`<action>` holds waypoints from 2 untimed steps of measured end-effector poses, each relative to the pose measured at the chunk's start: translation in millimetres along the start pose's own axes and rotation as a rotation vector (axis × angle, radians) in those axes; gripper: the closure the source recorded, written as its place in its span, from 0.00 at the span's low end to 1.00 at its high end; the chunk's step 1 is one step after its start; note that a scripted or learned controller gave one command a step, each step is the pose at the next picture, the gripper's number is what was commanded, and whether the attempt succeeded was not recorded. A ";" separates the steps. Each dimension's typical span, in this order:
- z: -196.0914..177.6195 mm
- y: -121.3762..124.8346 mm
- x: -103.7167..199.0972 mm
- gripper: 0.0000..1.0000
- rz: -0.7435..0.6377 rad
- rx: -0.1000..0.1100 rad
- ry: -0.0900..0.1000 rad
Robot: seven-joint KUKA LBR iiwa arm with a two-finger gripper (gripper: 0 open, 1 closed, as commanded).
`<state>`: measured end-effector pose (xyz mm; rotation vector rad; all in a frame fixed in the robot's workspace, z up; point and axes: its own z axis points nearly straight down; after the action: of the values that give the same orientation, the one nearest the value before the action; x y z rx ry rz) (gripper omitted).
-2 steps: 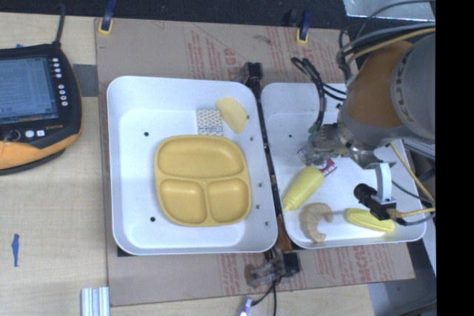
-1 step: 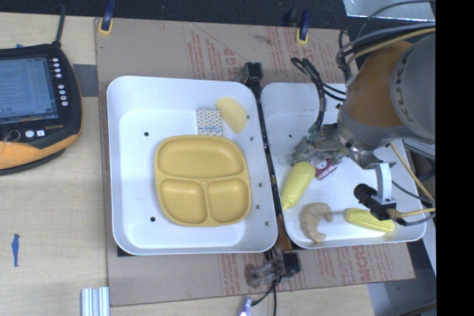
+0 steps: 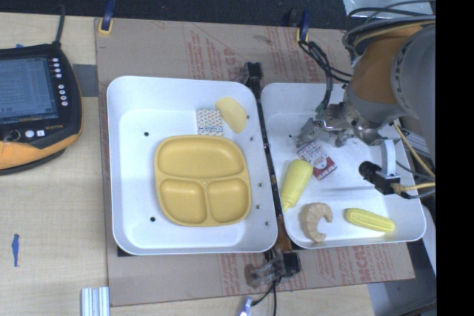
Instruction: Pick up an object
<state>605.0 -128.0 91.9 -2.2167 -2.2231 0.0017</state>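
The light wooden desk (image 3: 52,233) carries a brown cardboard sheet (image 3: 185,48) printed with faint red lettering too washed out to read, and on it two shallow white bins side by side. The left white bin (image 3: 129,96) holds a large yellow plastic plate with three compartments (image 3: 202,179), a small white packet with a red-and-blue pattern (image 3: 209,122) just above the plate, and a pale yellow rounded piece (image 3: 232,114) beside that packet.

The grey arm with its orange band (image 3: 392,74) comes in from the right over the right white bin (image 3: 415,229). Its jaws (image 3: 320,131) hang low over the upper middle of that bin, close above a small red-and-white packet (image 3: 317,160); whether they are parted or closed cannot be told, and nothing shows between them.

Below that packet lie a yellow squeeze bottle (image 3: 295,183), tilted against the bin's left wall, a tan croissant-shaped toy (image 3: 316,220) near the front edge, and a yellow corn cob toy (image 3: 369,219) to its right. The packet's printing is too small to read.

An orange-and-black handheld control pad with a screen (image 3: 33,103) rests on the desk, well left of the bins.
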 end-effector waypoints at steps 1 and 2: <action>0.5 -39.4 -12.4 0.00 -0.001 0.002 -0.001; -9.7 -39.5 -13.1 1.00 -0.002 0.004 0.000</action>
<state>565.5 -141.2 101.7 -2.2130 -2.2231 0.0065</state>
